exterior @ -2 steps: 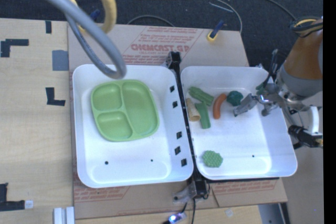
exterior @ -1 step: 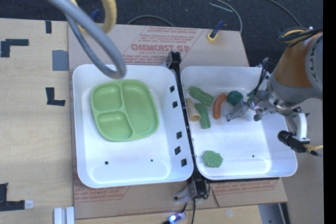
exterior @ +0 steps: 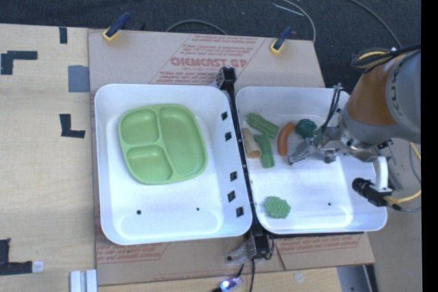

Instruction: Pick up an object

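Cardboard-topped bench holds two white bins. Left bin [exterior: 109,215] contains a green divided plate [exterior: 163,143]. In the right bin [exterior: 342,215], the gripper [exterior: 298,151], fingers spread apart and ungrasping, hovers beside an orange carrot [exterior: 283,137] at its ten o'clock.

Light wooden bench top [exterior: 41,167] carrying a brown cardboard sheet [exterior: 205,58] with red print, held at its far edge by two blue-and-yellow clamps [exterior: 116,25]. Two shallow white plastic bins, left [exterior: 164,222] and right [exterior: 321,215], sit side by side on the sheet, touching. Black tape marks [exterior: 68,126] lie on the bare wood.
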Controlling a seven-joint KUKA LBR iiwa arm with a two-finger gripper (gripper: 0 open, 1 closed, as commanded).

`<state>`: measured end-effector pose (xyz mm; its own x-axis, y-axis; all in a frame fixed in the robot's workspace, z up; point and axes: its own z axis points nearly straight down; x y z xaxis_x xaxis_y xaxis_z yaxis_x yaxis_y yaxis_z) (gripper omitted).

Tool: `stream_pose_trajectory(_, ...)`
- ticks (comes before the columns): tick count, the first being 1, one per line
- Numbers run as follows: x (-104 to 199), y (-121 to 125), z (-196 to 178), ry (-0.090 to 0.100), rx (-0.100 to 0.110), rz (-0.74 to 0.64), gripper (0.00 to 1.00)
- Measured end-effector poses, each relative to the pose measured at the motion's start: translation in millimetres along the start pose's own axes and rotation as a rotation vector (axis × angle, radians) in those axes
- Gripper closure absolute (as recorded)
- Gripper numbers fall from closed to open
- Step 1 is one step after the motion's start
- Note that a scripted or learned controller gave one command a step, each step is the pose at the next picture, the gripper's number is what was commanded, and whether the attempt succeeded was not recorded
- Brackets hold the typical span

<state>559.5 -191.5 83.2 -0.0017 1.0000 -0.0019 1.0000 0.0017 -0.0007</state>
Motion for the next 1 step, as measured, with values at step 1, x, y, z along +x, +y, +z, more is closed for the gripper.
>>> stream_pose_trajectory(1,-0.9,1.2,-13.2,-0.003,-0.004,0.000,1.00)
